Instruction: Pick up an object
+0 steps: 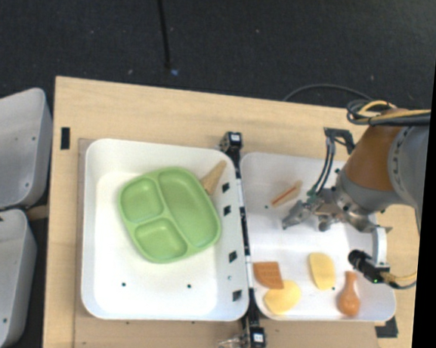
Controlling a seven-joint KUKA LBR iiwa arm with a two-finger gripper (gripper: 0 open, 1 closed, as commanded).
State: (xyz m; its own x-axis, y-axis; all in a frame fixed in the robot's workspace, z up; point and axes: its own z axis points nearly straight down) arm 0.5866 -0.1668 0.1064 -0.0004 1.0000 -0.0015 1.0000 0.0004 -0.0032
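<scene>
You are looking through a single fixed camera that is sitting above the worktop (170,112) and facing down on it at a slant. It is standing far enough back that you are seeing nearly the whole wooden surface, with dark floor (102,23) showing beyond its far edge along the top of the frame. The left bin (88,272) and the right bin (267,170) are both lying fully inside the frame, side by side near the middle. The arm (378,164) is entering from the frame's right side, so you are viewing it from overhead and slightly from behind the bins' near edge.
</scene>
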